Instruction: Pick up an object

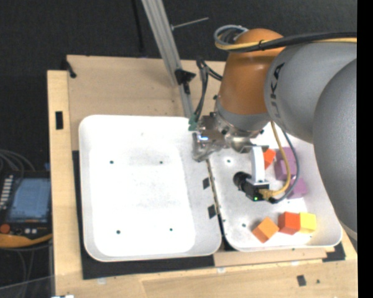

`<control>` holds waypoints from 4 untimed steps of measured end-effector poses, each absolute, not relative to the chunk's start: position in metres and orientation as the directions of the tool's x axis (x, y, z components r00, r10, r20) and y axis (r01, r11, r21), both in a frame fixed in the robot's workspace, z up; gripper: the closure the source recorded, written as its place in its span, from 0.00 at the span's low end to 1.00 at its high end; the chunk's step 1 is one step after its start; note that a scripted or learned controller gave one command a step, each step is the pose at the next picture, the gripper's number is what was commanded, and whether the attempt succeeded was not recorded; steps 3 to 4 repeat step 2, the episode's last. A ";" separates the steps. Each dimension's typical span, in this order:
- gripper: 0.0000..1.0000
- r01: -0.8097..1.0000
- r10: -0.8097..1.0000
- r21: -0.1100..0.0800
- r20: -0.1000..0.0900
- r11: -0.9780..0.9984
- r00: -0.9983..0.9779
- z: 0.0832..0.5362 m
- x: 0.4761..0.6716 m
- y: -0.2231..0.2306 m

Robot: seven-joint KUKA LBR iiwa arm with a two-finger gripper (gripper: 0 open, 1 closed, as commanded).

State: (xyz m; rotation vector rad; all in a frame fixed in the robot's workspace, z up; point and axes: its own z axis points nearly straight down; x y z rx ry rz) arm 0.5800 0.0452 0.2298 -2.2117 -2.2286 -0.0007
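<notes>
The gripper (203,143) is seen low over the far end of the rim where the two bins meet, at the left edge of the right bin (236,244). Whether it is spread or pressed together cannot be told, as it is covered from above by the wrist. What it touches, if anything, cannot be told either.

The arm (317,104) is brought in from the right across the right bin, and that bin's right side is covered by its thick grey link. The orange band (245,73) is seen just above the wrist, which is pointed downward with a slight lean toward the left bin (143,185).

The things to be picked are all found in the right bin. Near its front edge a row of three is laid out: an orange block (266,229), a red block (290,222) just beside it, and a yellow block (308,221) touching the red one. Farther back, a purple object (298,187) is partly hidden by the robot's own parts, and a small orange piece (268,157) is seen near it. All of them are set apart from the gripper, to its right. Both bins are carried side by side on the pale wooden bench (112,85).
</notes>
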 end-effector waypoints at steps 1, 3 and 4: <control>1.00 1.000 1.000 -0.002 0.001 0.006 -0.006 0.226 0.551 0.083; 0.00 1.000 1.000 0.000 0.002 0.000 0.000 0.226 0.552 0.081; 0.00 1.000 1.000 0.000 0.002 0.000 0.000 0.226 0.552 0.081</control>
